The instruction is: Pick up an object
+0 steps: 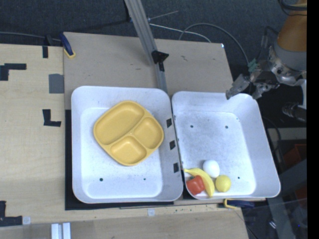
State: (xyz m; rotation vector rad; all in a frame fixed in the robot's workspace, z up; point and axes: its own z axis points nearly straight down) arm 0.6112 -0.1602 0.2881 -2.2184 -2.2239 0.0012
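Note:
In the right bin [249, 133], four small objects cluster at the near edge: a white ball [211, 168], a yellow banana [203, 178], a red object [195, 184] and a yellow lemon-like fruit [223, 183]. My gripper [245, 87] hangs over the bin's far right corner, well away from that cluster, with nothing seen between its fingers. The grey and orange arm reaches in from the upper right.
The left bin [82, 148] holds a yellow divided plate [128, 132]. A grey metal pole [144, 29] slants down to the gap between the bins. Cables trail across the bench behind the right bin. The right bin's middle is bare and speckled.

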